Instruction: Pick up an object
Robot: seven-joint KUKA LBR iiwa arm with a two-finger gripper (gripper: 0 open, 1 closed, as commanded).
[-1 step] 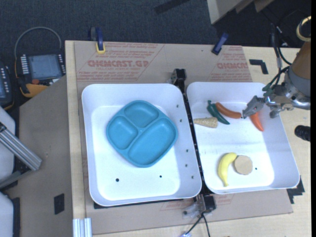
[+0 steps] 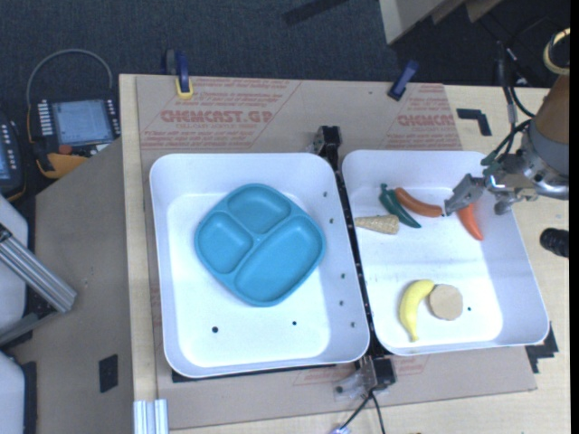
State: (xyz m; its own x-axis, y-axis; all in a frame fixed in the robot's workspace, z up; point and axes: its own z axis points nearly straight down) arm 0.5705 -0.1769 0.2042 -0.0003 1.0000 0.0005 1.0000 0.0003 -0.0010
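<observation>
Camera view: small tapered orange carrot [image 2: 471, 221]

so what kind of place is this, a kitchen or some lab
Most likely a robotics lab bench, not a kitchen. Two shallow white bins sit on a clamped board, a grey arm's gripper hangs over the right bin, the food looks like toys (banana, carrot), and a control pendant lies nearby.

Dark blue-grey carpet [image 2: 226, 25] covers the floor at the far side. The bench top is brown cardboard [image 2: 280, 107] printed in red, held by blue clamps [image 2: 184, 72]. At far left a small screen [image 2: 81, 120] glows beside coiled cable.
</observation>
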